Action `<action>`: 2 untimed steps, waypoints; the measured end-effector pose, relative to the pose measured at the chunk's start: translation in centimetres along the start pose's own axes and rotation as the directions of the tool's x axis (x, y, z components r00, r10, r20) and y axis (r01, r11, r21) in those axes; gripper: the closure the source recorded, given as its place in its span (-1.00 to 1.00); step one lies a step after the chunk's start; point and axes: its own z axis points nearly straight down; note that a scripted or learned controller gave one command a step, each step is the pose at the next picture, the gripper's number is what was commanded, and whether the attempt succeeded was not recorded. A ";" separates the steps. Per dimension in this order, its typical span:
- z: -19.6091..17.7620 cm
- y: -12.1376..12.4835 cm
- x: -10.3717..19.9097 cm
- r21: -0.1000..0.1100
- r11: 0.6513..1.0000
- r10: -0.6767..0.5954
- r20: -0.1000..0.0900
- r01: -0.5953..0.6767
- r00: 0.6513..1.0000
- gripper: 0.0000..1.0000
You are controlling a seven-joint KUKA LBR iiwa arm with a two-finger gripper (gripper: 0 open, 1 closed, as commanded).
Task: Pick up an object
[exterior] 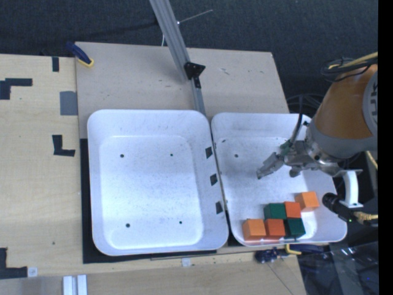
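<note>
In right bin, your gripper hangs mid-floor, jaws spread, gripping nothing. Blocks crowd near-right corner against rim. Bare floor around jaws; left bin beside.

Even, diffuse overhead light washes the white bins nearly featureless; shadows stay faint, and the whole frame looks soft, slightly blurred.
</note>
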 end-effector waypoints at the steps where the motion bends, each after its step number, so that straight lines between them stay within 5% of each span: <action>1: 0.0 0.0 0.0 0.000 1.000 0.000 0.000 0.000 1.000 -1.00; 2: 4.8 -1.0 -0.1 0.005 1.000 0.002 0.000 -0.002 1.000 -1.00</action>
